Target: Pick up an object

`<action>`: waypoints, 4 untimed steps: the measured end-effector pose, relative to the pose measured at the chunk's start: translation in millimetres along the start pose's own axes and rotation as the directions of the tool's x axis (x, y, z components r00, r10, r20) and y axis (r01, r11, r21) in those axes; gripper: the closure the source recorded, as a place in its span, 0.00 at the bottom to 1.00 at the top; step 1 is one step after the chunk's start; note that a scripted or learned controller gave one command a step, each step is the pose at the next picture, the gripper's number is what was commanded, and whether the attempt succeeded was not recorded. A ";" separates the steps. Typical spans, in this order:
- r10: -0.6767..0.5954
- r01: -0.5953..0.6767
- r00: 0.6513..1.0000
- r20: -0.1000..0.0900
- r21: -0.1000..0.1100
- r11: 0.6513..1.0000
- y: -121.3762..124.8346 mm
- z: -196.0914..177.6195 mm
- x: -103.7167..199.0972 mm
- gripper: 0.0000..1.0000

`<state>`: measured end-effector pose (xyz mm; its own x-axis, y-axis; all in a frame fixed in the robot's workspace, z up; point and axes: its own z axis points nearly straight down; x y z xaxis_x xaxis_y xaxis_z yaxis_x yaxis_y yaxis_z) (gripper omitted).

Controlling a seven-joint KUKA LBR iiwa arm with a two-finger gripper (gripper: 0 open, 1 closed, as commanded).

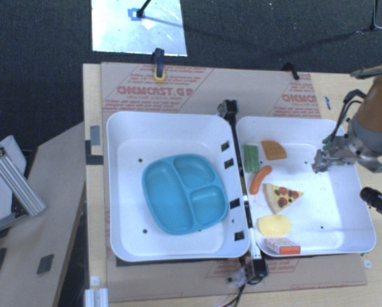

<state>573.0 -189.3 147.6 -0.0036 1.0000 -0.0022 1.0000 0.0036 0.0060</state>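
Smooth, faintly glossy white plastic for both bins (124, 133), matt blue plastic for the divided tray (181, 194), printed brown cardboard (197, 85) beneath, rough dark carpet (38, 37) around, dull brushed metal for the plate (140, 18) at top.

1 fixed camera looks down from above the bench at a slant — far enough back to take in both shallow white plastic bins (114, 190), the brown cardboard sheet (178, 85) beneath them and dark carpet beyond. The grey-and-orange arm (373, 123) enters from the right edge.
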 end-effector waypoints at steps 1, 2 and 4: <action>-0.001 0.001 1.000 0.000 -0.002 1.000 -5.1 -61.8 -1.3 1.00; -0.001 0.001 1.000 -0.001 0.002 1.000 -3.9 -75.1 -1.5 1.00; -0.006 0.006 1.000 -0.004 0.006 1.000 -22.5 -75.6 105.6 1.00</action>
<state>549.7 -83.7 222.8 -0.0091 1.0000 0.0017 1.0000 0.0091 0.0005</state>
